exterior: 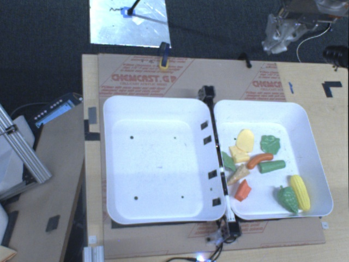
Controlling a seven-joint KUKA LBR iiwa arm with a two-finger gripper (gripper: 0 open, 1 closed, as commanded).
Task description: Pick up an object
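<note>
Nothing had been picked yet — the toy vegetables, corn cob (pixel 300 192) among them, all lay in the right bin (pixel 312 125), while the pincer (pixel 279 35) hung well beyond that bin's far edge — its grip impossible to tell.

Pale grey claw (pixel 274 40), thin white cable (pixel 312 35)

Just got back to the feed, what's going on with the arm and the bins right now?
The tool is up at the top right, beyond the bench's far edge and well off both bins, with nothing seen in it. The toy food all sits in the right bin: a lemon, a sausage, corn, a carrot piece and several green pieces. The left bin sits beside it. No pick is under way yet.
</note>
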